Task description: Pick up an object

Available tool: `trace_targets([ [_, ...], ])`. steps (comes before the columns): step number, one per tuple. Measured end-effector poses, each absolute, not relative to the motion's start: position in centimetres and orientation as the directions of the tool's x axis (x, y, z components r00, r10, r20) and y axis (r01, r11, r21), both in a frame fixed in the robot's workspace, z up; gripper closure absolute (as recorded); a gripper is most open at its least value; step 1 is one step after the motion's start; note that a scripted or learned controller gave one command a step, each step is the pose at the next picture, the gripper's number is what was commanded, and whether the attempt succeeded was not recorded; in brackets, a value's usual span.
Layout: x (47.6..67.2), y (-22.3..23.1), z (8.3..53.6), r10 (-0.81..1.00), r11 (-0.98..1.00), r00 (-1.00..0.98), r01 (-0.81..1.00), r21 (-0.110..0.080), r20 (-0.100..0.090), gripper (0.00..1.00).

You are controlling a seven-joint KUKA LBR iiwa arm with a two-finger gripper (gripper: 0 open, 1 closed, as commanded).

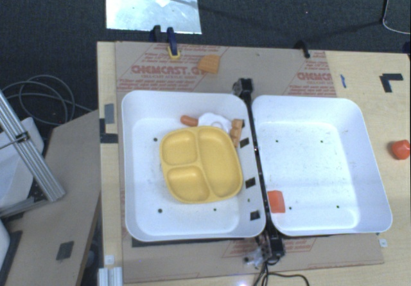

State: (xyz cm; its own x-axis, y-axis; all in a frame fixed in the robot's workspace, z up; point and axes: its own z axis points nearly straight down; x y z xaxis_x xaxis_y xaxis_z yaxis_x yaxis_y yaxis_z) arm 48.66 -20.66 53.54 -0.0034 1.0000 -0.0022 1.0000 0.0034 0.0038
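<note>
The yellow tray (200,165) lies flat in the left bin (138,150), its compartments up, and it half covers a white piece (215,121) behind it. An orange bit (189,121) and a tan block (236,129) sit tight by the tray's far rim, awkward to reach. The orange block (275,201) in the right bin (359,169) lies alone by the near-left wall (perhaps the easiest pick). Another tan block (209,63) and a red one (400,149) rest on the worktop (270,72). How the fingers stand I cannot tell.

Fixed overhead camera (slanted) overlooking both bins (257,150).
</note>
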Motion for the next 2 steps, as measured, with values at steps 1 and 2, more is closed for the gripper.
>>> trace_targets([
  [1, 48.65, -20.66, 53.54, 1.0, 0.003, -0.003, 1.0, 0.004, -0.002, 0.0],
  [2, 48.65, -20.66, 53.54, 1.0, 0.003, -0.003, 1.0, 0.004, -0.002, 0.0],
])
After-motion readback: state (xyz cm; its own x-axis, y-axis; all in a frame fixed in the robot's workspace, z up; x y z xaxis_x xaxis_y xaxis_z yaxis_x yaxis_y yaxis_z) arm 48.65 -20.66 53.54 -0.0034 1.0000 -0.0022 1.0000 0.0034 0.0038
